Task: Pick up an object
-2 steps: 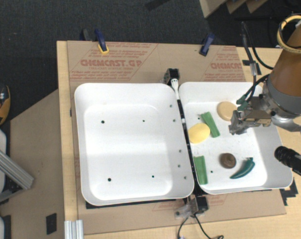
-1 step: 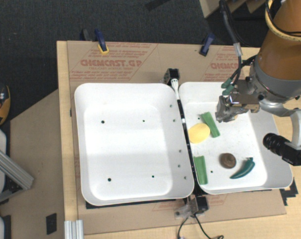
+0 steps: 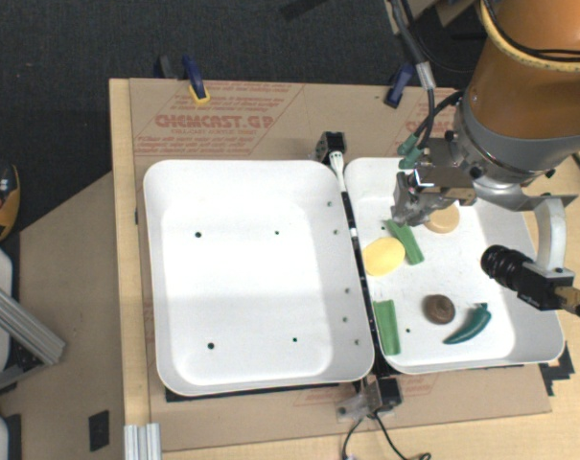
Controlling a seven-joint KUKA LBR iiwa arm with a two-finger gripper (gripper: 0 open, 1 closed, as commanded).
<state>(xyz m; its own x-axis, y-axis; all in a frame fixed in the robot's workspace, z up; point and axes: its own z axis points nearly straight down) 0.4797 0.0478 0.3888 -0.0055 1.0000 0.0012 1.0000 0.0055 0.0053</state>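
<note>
cardboard-topped worktop [image 3: 222,113] carries two white bins, and in the right bin [image 3: 520,353] the tool [image 3: 411,217] hovers low at twelve o'clock of a green stick [image 3: 405,241], grip state untellable; approach step, needing descent and closing.

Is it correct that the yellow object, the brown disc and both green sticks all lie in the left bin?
No. In the camera view the yellow object, the brown disc and both green sticks lie in the right bin, not the left.
</note>
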